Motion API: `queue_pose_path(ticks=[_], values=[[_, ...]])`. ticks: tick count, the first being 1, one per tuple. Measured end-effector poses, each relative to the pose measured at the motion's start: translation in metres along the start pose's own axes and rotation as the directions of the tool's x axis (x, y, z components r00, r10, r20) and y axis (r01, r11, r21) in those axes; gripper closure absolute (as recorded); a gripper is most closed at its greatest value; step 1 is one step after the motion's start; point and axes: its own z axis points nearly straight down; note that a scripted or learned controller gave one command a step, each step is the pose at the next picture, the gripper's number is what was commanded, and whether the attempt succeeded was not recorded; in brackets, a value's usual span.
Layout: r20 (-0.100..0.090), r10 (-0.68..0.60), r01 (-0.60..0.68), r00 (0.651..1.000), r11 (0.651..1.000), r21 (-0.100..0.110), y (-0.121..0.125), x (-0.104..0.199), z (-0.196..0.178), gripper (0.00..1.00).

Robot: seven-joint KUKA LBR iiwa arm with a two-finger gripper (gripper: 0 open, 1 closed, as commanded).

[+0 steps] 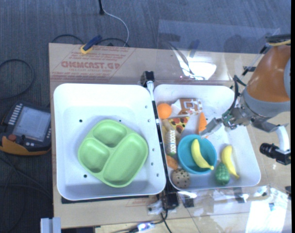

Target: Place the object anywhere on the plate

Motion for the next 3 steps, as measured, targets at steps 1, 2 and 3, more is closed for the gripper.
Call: queue_pose_path(ticks=[1,2,3], values=[[0.000,0.000,0.000,1.000,1.000,0.000,0.0000,0.0000,0.0000,0.00],[0.000,0.000,0.000,1.000,1.000,0.000,0.0000,0.0000,0.0000,0.00],[0.000,0.000,0.000,1.000,1.000,0.000,0.0000,0.0000,0.0000,0.00]])
